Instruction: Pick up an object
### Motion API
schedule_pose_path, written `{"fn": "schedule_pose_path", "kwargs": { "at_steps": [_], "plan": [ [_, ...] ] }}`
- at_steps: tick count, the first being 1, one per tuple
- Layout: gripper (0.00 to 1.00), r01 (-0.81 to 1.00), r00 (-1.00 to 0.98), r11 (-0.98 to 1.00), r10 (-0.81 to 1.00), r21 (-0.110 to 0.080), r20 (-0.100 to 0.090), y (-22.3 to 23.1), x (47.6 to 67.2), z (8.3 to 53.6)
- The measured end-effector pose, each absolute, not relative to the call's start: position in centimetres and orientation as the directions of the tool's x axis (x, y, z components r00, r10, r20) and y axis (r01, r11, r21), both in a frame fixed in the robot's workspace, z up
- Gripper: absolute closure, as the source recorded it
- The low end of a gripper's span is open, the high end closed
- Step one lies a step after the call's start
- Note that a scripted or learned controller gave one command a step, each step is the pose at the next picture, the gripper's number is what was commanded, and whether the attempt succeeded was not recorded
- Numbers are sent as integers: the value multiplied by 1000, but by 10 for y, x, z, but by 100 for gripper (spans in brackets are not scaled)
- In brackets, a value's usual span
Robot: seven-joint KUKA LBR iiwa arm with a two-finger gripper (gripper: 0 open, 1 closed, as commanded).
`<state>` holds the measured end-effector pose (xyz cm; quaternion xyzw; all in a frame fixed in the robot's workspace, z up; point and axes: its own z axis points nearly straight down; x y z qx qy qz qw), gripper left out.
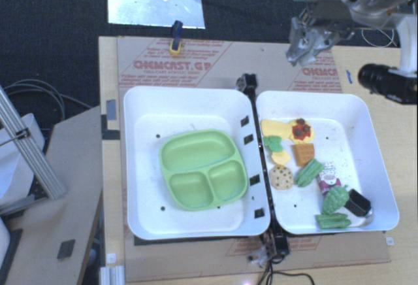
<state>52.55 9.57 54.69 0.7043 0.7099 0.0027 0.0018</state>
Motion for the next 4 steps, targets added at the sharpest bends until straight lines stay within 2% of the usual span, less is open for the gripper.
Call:
{"fn": "schedule_pose_path", "kwargs": {
  "at_steps": [4],
  "plan": [
    [100,1000,-25,25,1000,17,3,96,527,591]
  ]
}}
